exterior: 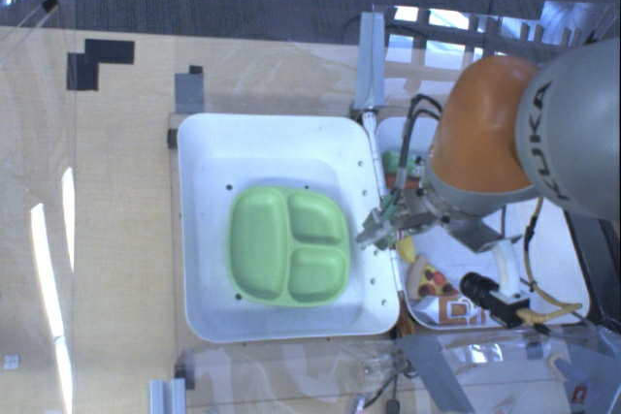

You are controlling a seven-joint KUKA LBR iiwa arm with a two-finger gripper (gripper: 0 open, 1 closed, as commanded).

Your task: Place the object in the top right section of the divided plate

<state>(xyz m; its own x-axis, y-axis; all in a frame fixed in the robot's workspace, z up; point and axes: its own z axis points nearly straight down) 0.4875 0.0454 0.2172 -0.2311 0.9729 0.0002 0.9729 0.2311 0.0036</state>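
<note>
A light green divided plate [289,245] lies in the left white bin [209,150]. It has one long section on its left and two smaller ones on its right, and all three look bare. My gripper [380,226] hangs over the wall between the two bins, just right of the plate's top right section [316,214]. The wrist and the orange band [480,136] cover most of the right bin [427,313]. I see no object clearly held at the gripper.
In the right bin, partly hidden by the arm, lie a yellow piece [406,249], a small multicoloured item [433,282], an orange and white item [456,310], and green and red bits [391,165] near the top. Metal brackets stand at the bins' corners.
</note>
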